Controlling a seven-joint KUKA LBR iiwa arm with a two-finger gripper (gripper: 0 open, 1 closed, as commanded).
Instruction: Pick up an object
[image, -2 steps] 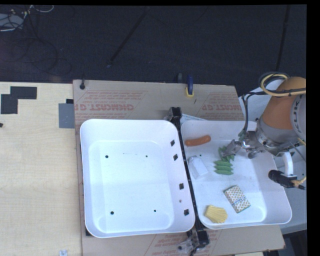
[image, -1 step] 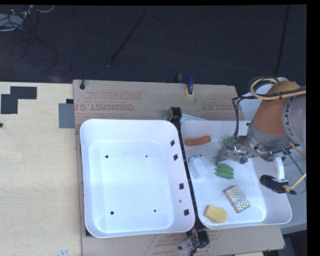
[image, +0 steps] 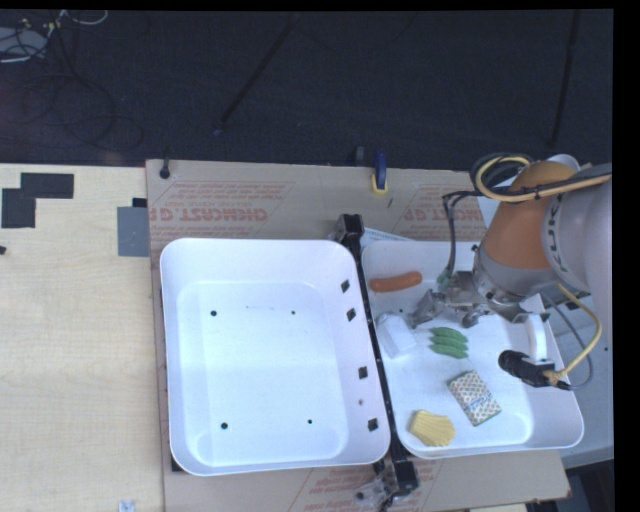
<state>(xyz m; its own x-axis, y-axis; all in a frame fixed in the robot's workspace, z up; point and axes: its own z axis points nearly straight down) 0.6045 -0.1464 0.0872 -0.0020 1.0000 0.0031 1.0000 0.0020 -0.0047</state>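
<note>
Approach step: your end effector (image: 425, 312) hovers low in the right bin (image: 560, 425); its opening cannot be told. The green pea pod (image: 449, 343) lies just beside it, probably the target. Next, descend squarely.

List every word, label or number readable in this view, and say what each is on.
"CHEMCAST GP": red print on the brown board behind the bins, upside down and blurred, so this reading is uncertain.
More red print on the board's front edge: too cut off to read.
Patterned packet in the right bin: any print is too small to read.
Nothing else carries text.
</note>
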